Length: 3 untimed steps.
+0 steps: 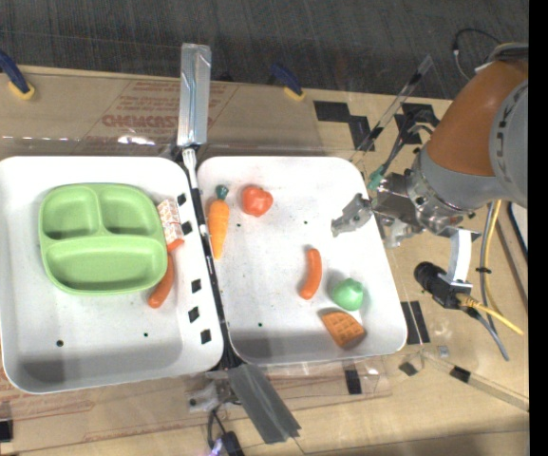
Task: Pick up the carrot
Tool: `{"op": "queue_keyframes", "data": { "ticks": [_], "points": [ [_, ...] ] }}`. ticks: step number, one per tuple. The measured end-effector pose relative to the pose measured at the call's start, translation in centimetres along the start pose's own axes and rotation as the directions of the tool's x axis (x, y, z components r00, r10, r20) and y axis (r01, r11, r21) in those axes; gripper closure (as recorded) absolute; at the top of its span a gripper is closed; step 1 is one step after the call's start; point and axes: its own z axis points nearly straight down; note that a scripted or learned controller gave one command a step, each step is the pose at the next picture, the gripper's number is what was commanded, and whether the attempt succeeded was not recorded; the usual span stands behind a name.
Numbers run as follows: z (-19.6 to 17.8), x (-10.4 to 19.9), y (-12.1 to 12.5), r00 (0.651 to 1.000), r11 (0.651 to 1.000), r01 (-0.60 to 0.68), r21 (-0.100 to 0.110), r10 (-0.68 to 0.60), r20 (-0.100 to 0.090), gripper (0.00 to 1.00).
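Note:
The carrot (217,228) is orange with a small green top and lies lengthwise in the right bin (283,345), close against its left wall. My gripper (349,218) hangs over the right side of that bin, well to the right of the carrot and apart from it. Nothing shows in the gripper. The grey arm with its orange band (468,131) reaches in from the right.
A red tomato (255,199) lies just right of the carrot's top. Further right are an orange sausage (311,274), a green round fruit (349,294) and a waffle piece (342,327). The left bin (27,350) holds a green divided plate (103,237), a striped snack (169,219) and another sausage (162,286).

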Motion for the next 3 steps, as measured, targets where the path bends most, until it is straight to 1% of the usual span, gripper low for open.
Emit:
{"op": "queue_keyframes", "data": {
  "ticks": [1,2,3],
  "points": [
    [7.4,-1.4,-5.0,0.964,0.964,-0.266,0.006,0.266,0.001,0.0],
    [7.6,0.9,5.0,0.932,0.932,-0.362,0.003,0.362,0.0,0.0],
    [2.3,-0.1,1.9,0.945,0.945,-0.327,0.001,0.327,0.0,0.0]
  ]
}}
